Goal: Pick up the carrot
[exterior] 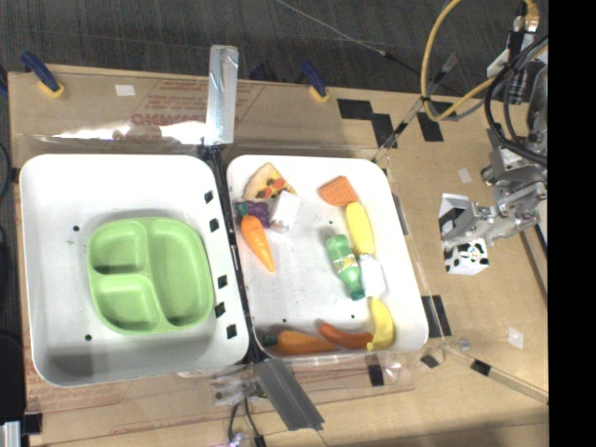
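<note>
The carrot (258,242), orange with a dark green top, lies tilted in the left part of the right bin (396,212), close to the wall between the bins. My gripper (477,223) hangs over the bench to the right of that bin, well away from the carrot. A small white cube with black marks sits just below it.
Sharing the right bin are a pizza slice (268,182), a white block (285,210), an orange wedge (338,192), a yellow corn cob (359,227), a green bottle (345,264), a banana (380,322) and a sausage (343,335). The left bin holds a green divided plate (149,276).
</note>
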